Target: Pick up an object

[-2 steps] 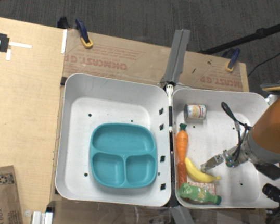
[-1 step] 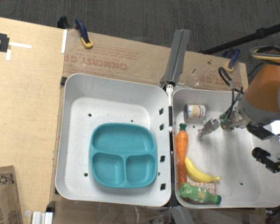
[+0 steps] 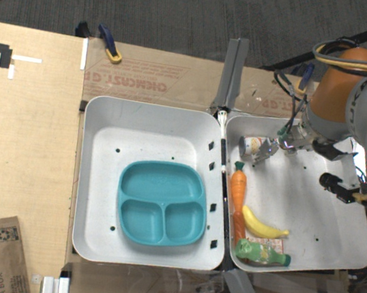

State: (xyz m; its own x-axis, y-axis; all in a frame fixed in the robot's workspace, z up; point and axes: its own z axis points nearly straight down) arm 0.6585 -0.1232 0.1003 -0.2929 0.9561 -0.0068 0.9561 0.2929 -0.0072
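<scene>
Tool (image 3: 270, 151) sits low in the right bin (image 3: 336, 229), right beside a small white can (image 3: 252, 146) at the far-left corner; finger state can't be told. Carrot (image 3: 238, 185), banana (image 3: 262, 224) and green bottle (image 3: 260, 252) lie clustered along the left wall, so the isolated can looks like the easier pick.

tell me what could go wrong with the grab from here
The gripper is low in the right bin's far left corner, beside a small jar-like item. That item lies close to the bin wall, so the fingers may hit the wall or just nudge it away. The carrot, banana and green bottle are crowded along the same wall; a sweep down that side could knock one instead of gripping it.
</scene>
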